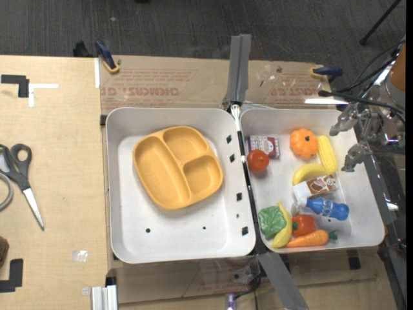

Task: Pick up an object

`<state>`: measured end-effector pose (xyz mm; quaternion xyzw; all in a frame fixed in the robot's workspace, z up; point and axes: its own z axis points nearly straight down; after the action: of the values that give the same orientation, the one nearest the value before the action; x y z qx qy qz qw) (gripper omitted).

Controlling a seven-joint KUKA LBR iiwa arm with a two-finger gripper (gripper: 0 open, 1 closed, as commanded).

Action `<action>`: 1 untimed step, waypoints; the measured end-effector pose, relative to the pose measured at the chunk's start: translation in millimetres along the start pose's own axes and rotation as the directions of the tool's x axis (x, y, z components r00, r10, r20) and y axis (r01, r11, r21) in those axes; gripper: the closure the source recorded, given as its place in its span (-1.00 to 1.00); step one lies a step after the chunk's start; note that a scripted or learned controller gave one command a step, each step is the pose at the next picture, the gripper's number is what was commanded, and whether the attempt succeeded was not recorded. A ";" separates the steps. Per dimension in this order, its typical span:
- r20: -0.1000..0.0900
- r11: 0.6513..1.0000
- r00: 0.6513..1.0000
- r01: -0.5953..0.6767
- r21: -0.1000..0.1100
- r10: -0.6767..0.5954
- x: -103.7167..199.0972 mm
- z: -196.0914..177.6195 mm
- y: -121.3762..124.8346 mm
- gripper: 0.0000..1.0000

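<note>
Two shallow white bins are sitting side by side on the tabletop [51, 173]. Nearest the lower edge of the frame, in the right bin [374, 202], a tapered orange toy carrot [308, 239] is lying along the bottom, touching a red pepper-like piece [303, 224]; a crinkled green leafy toy [271, 220] and a curved yellow piece [282, 234] are lying just left of them. Above these, a small blue bottle [328, 208] with a white cap is lying on its side, with a white-and-brown packet [321, 185] just above it; its print is too small to read. A smooth yellow banana [308, 172] is curving beside a ribbed yellow corn cob [326, 154], and a round orange pumpkin [303, 142] is touching the cob's upper end. Toward the middle divider, a glossy red tomato [258, 161] is resting against a small maroon packet [264, 146], its label unreadable.

In the left bin [119, 225], a matte orange-yellow plastic plate [177, 166] with three compartments is lying slightly tilted.

At the left edge of the frame, grey-handled scissors [24, 179] are lying on the pale wood. Beyond the bins, brown cardboard [155, 82] is showing red mirrored lettering that cannot be made out.

At the right edge, the metal gripper [355, 137] is hovering over the right bin's upper right rim; whether its fingers are open or closed, I cannot tell.
</note>
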<state>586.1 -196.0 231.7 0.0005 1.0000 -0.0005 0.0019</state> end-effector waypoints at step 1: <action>0.002 0.980 0.980 -0.198 0.000 0.198 49.7 138.1 -7.5 -1.00</action>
<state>537.0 -203.6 93.5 0.1001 0.9950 -0.0005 0.0029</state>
